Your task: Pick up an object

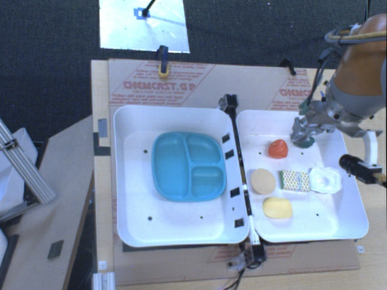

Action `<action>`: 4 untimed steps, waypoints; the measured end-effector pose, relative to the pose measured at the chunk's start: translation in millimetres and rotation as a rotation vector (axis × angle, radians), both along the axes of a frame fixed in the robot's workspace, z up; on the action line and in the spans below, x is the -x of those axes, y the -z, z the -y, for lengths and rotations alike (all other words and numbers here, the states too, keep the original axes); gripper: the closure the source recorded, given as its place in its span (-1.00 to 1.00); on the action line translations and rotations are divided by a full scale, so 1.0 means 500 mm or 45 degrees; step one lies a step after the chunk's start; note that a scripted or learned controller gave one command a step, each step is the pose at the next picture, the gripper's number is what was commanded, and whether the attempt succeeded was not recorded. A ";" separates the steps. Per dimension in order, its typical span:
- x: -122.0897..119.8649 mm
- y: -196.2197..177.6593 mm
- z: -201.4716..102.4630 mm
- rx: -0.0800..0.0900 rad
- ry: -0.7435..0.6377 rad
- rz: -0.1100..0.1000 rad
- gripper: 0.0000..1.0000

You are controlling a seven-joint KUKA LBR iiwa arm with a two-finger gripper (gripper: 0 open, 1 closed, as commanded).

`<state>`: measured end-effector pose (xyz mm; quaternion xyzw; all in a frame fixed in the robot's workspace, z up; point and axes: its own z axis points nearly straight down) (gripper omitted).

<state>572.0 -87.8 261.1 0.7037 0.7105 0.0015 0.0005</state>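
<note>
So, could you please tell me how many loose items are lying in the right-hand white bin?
5: a red rounded piece near the gripper, a tan round disc, a patterned green packet, a white lumpy item and a yellow rounded block. The arm may hide more.

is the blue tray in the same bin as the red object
No, the blue tray lies in the left bin; the red object is in the right bin.

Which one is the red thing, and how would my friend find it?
Look in the right bin. The red object sits near its top, above the round tan object. It is the only red item, just left of the end effector.
</note>
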 end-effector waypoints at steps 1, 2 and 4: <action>-0.007 0.031 -0.094 -0.001 0.000 -0.003 1.00; -0.006 0.058 -0.195 0.000 0.000 -0.003 1.00; -0.023 0.091 -0.394 -0.001 0.000 -0.002 1.00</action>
